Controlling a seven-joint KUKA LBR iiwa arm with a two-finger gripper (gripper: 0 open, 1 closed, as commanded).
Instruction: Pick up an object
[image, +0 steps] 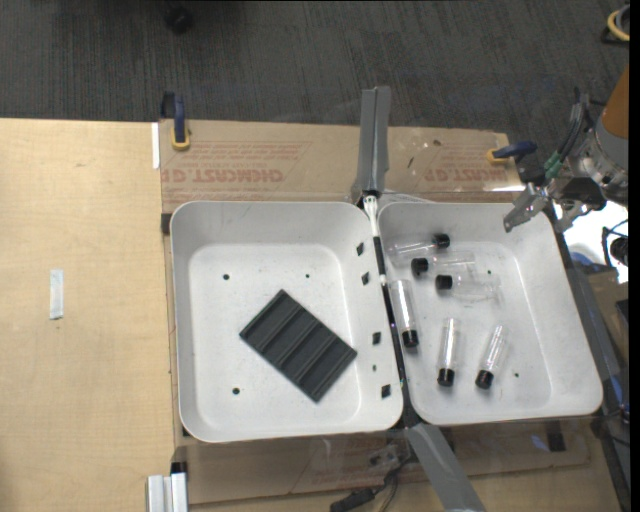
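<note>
Brown cardboard (240, 160) lies on the bench under two white bins. The left bin (200, 300) has one dark block (298, 345) in it. The block is flat, has long grooves and lies at a slant near the middle.

The right bin (540, 300) has a few tubes (447, 350). They are clear with black caps, and all of them lie flat. One lies close to the wall between the bins. Two lie side by side near the front, a little apart, with caps toward the front. More lie near the back, close together, and they are hard to tell apart because they are see-through.

The gripper (530, 205) hangs over the back right corner of the right bin. It is not near any tube and it holds nothing. I cannot tell if it is open or closed.

I think the job has not really begun. A good pick would be one of the two front tubes, since there is room around each. The gripper should come straight down over the middle of the tube and close across its thin side, not along it. A round, smooth tube could roll or slip away, so a slow squeeze seems best. The tube by the wall looks harder to reach.
</note>
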